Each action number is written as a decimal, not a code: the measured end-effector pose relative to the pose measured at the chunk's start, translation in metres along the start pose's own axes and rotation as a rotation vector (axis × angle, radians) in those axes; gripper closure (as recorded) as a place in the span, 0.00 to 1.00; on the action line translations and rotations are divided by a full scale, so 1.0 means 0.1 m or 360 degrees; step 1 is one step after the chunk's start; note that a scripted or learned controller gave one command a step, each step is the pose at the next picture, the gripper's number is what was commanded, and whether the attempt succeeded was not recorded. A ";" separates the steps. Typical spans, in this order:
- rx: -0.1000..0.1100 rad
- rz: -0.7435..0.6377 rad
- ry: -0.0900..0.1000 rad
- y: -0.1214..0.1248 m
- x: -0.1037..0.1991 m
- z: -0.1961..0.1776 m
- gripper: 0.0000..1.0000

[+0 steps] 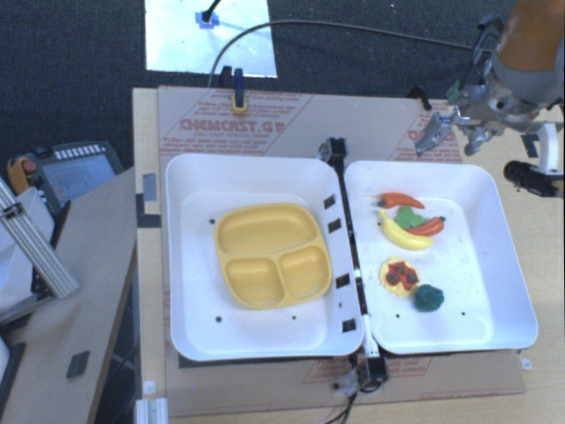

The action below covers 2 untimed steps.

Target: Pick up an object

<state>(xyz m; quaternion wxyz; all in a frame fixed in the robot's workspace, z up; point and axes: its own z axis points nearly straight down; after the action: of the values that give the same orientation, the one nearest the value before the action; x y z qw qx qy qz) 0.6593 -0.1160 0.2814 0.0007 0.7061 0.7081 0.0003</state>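
Reading "CHEMCAST GP" on board (231,124), yellow tray (268,254), banana (403,233)

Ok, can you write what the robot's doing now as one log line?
gripper: above right bin's far edge, holding nothing | toy food: banana, broccoli in right bin | yellow tray: left bin | pick: not yet done

The one camera is fixed high above the bench (291,113) and looks down on it at a slant. It stands far enough to take in both bins whole: the left bin (190,316) fills the middle of the frame, the right bin (494,316) the lower right. The far side of the bench lies toward the top. The arm (530,34) comes in at the upper right corner.
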 end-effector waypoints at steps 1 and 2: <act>0.0005 0.0001 0.0001 -0.05 0.06 0.45 0.00; 0.0005 0.0003 0.0001 -0.12 0.04 0.89 0.00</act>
<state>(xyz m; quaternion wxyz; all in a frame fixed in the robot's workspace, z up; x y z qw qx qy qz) 0.6475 -0.1117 0.1919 -0.0005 0.7068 0.7075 -0.0007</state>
